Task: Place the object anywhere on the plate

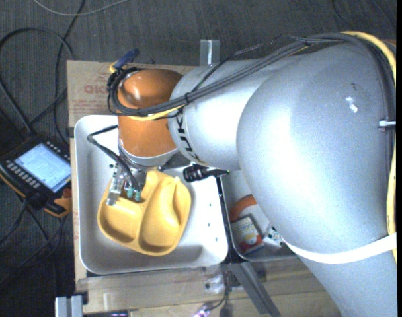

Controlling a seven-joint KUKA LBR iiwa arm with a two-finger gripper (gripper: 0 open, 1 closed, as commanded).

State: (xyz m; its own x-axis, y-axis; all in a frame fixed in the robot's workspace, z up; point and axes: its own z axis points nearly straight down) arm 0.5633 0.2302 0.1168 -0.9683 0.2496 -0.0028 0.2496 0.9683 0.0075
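Arm (pixel 274 131) reaching over left bin (pixel 85 243); yellow plate (pixel 155 220) directly under gripper (pixel 121 189). Finger state impossible to tell, object not made out either. Probably placing step; next, release low over plate, then lift clear

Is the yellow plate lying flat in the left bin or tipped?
Flat, as far as visible: the yellow divided plastic plate rests open side up on the left white bin's floor. The gripper hangs over its upper left part.
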